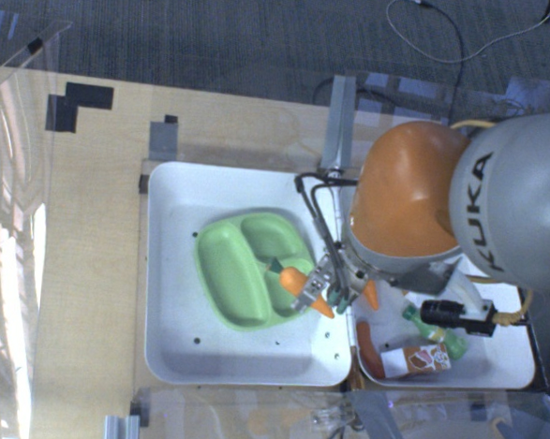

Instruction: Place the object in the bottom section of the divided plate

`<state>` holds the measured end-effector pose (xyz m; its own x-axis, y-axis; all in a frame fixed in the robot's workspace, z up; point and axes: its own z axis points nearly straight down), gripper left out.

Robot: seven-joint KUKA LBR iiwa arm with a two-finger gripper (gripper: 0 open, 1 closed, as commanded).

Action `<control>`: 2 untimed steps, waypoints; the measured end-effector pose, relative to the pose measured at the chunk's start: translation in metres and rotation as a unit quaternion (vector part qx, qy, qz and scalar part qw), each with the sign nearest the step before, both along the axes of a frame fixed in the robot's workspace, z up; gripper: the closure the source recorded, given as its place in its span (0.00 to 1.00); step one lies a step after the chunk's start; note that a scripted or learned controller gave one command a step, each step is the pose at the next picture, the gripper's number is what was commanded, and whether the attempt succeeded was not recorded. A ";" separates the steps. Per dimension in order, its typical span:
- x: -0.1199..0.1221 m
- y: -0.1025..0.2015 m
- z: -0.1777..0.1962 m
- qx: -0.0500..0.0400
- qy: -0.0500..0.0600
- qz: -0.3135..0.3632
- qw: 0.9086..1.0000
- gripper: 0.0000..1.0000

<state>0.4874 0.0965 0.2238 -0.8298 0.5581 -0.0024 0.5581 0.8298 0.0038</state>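
One orange carrot-shaped object sits at the right edge of the green divided plate, over the lower right compartment, with the hand closed around it, its fingers pressed on either side. The plate rests in the left white bin; the right bin holds a bottle and a brown packet. To do this well, the release should likely come only once the carrot is fully inside the section rim, low down. The arm's bulk hides much of the right bin, and which compartment counts as bottom is hard to judge.
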 end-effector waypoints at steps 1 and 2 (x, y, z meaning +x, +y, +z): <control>0.062 0.033 0.013 0.000 0.000 0.043 0.999 1.00; 0.063 -0.025 0.000 0.000 -0.002 0.026 1.000 1.00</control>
<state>0.5503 0.0715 0.2233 -0.8573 0.5148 -0.0054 0.5147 0.8573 0.0049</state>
